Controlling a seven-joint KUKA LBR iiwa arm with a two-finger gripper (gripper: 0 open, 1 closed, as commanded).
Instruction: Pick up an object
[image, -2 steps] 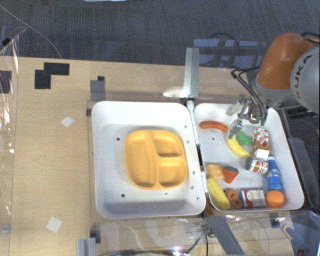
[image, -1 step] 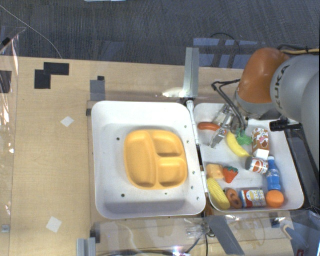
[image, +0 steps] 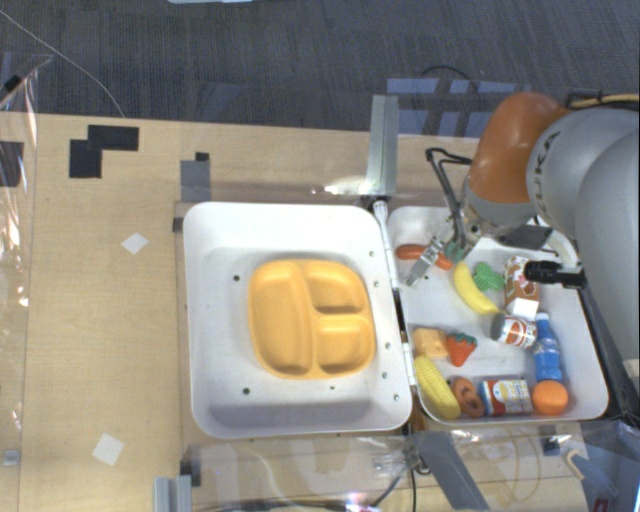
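bench (image: 90, 330): matt pale wood | bins (image: 215, 330): smooth white plastic | tray (image: 310, 318): glossy yellow plastic

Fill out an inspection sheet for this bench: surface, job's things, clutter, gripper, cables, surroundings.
Surface: wooden bench bearing a left bin and a right bin.
Job's things: right bin holds a banana, corn cob, orange, blue bottle, can, a red sausage-like toy.
Clutter: yellow divided tray in the left bin.
Gripper: gripper low over the right bin's far left corner, beside the red toy; grasp cannot be judged.
Cables: black cable looping by the arm.
Surroundings: dark carpet beyond the bench.
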